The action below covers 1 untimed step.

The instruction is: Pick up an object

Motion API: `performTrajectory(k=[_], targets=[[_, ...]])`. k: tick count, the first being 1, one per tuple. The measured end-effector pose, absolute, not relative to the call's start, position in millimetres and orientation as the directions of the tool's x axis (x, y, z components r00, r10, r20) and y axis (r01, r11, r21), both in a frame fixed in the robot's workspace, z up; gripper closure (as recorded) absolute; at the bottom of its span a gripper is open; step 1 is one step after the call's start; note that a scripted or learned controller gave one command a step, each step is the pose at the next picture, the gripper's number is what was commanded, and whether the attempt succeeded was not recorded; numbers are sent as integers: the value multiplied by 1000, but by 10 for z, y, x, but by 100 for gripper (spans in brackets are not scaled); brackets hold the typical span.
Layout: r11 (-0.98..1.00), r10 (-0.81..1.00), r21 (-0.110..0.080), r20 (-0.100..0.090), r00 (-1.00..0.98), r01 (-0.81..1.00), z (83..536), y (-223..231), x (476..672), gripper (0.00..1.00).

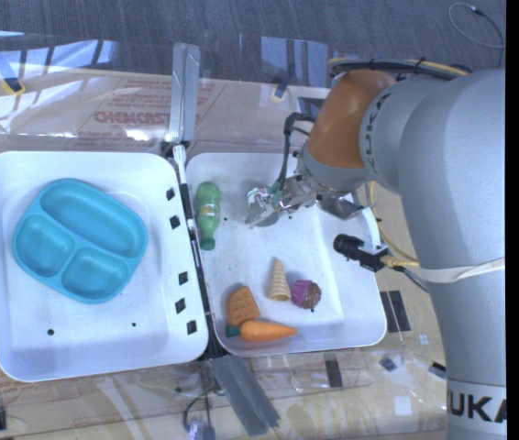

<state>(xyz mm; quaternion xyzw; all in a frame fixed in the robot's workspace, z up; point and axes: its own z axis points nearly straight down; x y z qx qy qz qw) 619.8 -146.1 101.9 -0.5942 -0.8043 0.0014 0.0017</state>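
My gripper (pixel 261 207) hangs over the upper middle of the right bin (pixel 351 324), its metal fingers pointing left and down with nothing between them. A green bottle (pixel 207 212) lies to its left along the bin's left wall. Below the gripper stand an ice-cream cone (pixel 280 280) and a small purple toy (pixel 305 293). An orange carrot (pixel 262 331) and a brown bread piece (pixel 239 304) rest near the front-left corner.
The left bin (pixel 3 337) bears a blue divided plate (pixel 79 238). A black-clipped divider (pixel 186 246) separates the bins. The grey arm (pixel 443 181) covers the right bin's right side.
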Motion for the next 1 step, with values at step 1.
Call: performTrajectory(k=[1], targets=[[210,978,-2,0,-210,978,1922,-568,6043,100]])
